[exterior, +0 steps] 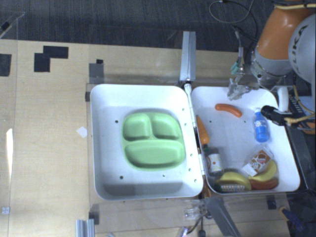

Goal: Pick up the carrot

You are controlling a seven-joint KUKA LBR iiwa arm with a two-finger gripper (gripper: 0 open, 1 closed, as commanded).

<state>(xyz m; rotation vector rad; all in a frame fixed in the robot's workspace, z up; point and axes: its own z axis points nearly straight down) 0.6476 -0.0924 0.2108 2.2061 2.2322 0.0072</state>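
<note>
Carrot [202,130]: we find it against the right bin's [291,154] left wall. Pincer [237,90]: hovers at the far rim, grip state unreadable. Step: approach; next we must travel left and descend.

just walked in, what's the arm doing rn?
It's going for the carrot, which lies against the left wall of the right bin. The gripper hovers over that bin's back edge, holding nothing, closer to the hot dog than to the carrot. The left bin holds a green divided plate.
</note>
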